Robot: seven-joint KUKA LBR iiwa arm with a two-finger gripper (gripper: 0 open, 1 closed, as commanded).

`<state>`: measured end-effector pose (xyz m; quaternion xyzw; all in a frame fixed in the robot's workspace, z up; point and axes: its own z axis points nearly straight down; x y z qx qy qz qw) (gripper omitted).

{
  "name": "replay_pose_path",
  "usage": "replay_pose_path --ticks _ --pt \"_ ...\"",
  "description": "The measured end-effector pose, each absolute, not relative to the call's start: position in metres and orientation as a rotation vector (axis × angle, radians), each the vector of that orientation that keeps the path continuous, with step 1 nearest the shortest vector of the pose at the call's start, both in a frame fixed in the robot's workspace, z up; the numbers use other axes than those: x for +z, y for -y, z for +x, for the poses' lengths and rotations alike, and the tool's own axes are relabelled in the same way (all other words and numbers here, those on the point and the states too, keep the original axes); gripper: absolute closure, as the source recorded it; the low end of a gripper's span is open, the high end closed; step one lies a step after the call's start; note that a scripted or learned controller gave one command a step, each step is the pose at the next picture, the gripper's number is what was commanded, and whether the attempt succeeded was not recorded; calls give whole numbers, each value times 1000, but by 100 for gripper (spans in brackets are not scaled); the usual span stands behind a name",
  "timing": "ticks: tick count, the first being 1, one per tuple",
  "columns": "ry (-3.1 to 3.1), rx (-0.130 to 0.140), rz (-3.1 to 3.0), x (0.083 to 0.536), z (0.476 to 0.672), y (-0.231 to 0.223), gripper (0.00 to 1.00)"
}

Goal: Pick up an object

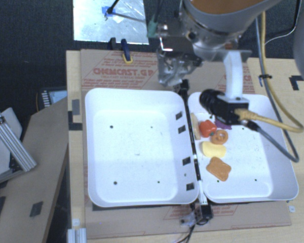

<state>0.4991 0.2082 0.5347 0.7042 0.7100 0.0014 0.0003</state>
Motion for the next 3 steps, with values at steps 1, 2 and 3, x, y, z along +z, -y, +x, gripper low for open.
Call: replay_pose_path --ticks 1,2,3 --pt "-2233 -23 2218 347 484 -235 100" --pt "-2214 31 2216 538 547 -229 100" --pt "-2220 4 2220 535 572 -234 100"
